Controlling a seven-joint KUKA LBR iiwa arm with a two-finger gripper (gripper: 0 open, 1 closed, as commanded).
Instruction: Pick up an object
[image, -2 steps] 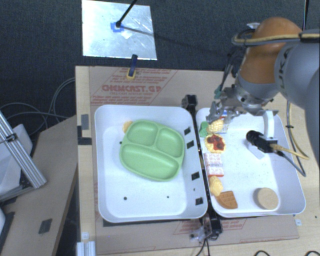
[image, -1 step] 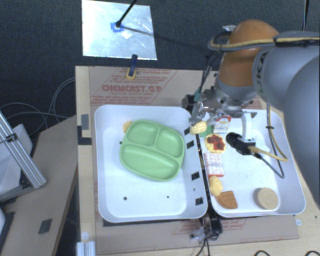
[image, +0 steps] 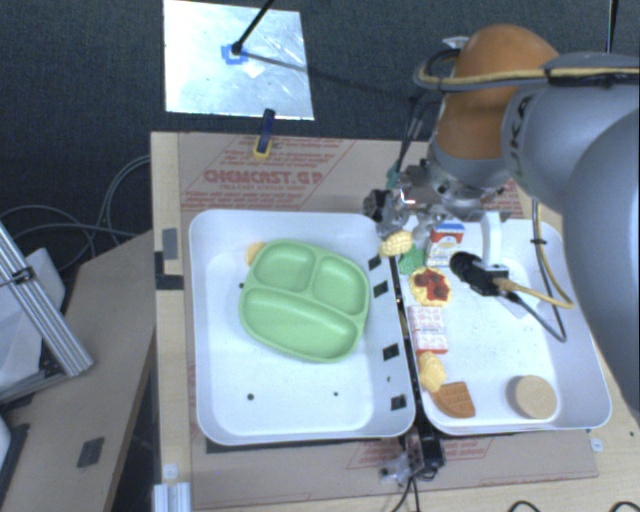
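**Landmark.** Pale green three-compartment plastic plate (image: 303, 300), lying flat in the left shallow white bin (image: 215, 340). I give every position below from this plate.

**Gripper** (image: 410, 220). It hangs to the right of the plate's far right corner, over the wall shared by the two bins. From this angle I cannot tell whether it is open or closed, and I see nothing held in it.

**Likely target.** Small yellow knobbly plastic corn cob (image: 397, 242). It sits just right of the plate's upper right edge, directly under the gripper and close against the shared wall. It is short, rounded and bumpy, and it lies on its side.

**Neighbours.**
- A green toy piece (image: 410, 263) touches the cob on its near side.
- A red-and-yellow toy food piece (image: 432, 286) lies further right of the plate.

**Handling note, my judgement.**
- I would come down straight and close across the cob's short axis.
- The wall leaves little room on one side, so I would centre carefully.
- The rounded surface may squirt out of the grip.
- The green piece could be caught along with the cob.
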